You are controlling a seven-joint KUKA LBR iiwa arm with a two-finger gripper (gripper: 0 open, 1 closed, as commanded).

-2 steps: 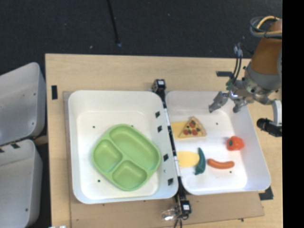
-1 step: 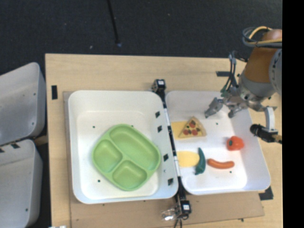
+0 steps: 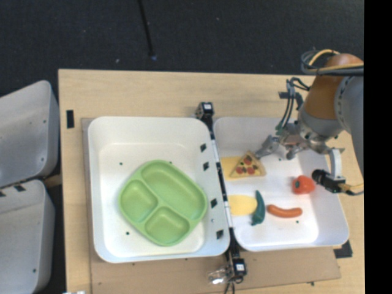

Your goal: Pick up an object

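While my gripper (image 3: 277, 144) hangs empty, spread wide, the pizza slice (image 3: 247, 166) lies just beside it in the right bin (image 3: 331, 225); looks light, stiff, flat, so I'd pinch its edges.

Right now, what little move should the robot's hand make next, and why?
Probably lower toward the pizza slice. The hand hangs just above and right of it in the right bin, holding nothing, and that toy lies nearest.

Green tray (image 3: 162, 202), red tomato (image 3: 302, 185)
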